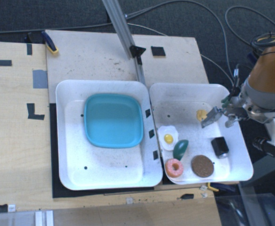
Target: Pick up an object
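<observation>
Overhead slanted view of my bench with two shallow white bins side by side. My arm (264,79), grey with an orange band, enters from three o'clock and reaches over the right bin (184,91). My pincer (213,118) hangs over that bin's upper right part; whether its fingers are apart or together I cannot tell, and nothing is visibly caught between them.

Left bin (67,140): holds a teal square plate (114,120), lying flat near the bin's centre.

Right bin, contents: a small yellow piece (201,114) lies just beside my pincer, at its nine o'clock. A black block (219,147) sits at the pincer's six o'clock, near the bin's right wall. Along the bin's lower edge, from nine towards three o'clock: a pink ring doughnut (174,167), then a brown round disc (202,165). A white fried egg with a yellow yolk (168,138) rests near the bin's left wall, with a dark green leaf-shaped piece (180,149) touching it at its four o'clock and just above the doughnut.

Surroundings: a metal rail (121,25) crosses the bench from twelve o'clock down to the gap between the bins.
</observation>
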### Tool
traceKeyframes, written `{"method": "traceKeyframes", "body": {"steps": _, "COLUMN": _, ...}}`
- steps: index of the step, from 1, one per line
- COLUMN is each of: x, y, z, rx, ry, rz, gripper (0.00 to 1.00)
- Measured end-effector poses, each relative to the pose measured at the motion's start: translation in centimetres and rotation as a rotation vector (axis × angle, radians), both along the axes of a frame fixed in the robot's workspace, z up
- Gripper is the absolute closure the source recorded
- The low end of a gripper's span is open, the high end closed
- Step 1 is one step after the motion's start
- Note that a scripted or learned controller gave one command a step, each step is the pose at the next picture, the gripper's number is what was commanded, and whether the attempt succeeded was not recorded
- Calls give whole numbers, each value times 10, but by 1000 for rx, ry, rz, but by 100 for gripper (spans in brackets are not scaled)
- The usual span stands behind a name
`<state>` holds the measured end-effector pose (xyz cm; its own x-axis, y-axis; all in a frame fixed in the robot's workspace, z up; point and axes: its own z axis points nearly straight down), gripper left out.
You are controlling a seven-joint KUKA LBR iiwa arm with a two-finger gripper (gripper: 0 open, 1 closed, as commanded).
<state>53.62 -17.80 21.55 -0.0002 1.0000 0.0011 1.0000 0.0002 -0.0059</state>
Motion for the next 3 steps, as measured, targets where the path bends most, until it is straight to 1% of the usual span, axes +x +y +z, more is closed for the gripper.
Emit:
{"method": "traceKeyframes", "body": {"steps": 1, "x": -2, "y": -1, "z": -43, "rx": 0, "ry": -2, "rz": 0, "gripper": 0}}
{"method": "traceKeyframes", "body": {"steps": 2, "x": -3, "y": -9, "z": -100, "rx": 0, "ry": 0, "rz": 0, "gripper": 0}}
{"method": "traceKeyframes", "body": {"steps": 3, "x": -2, "y": -9, "z": -88, "rx": -1, "ry": -5, "rz": 1, "gripper": 100}}
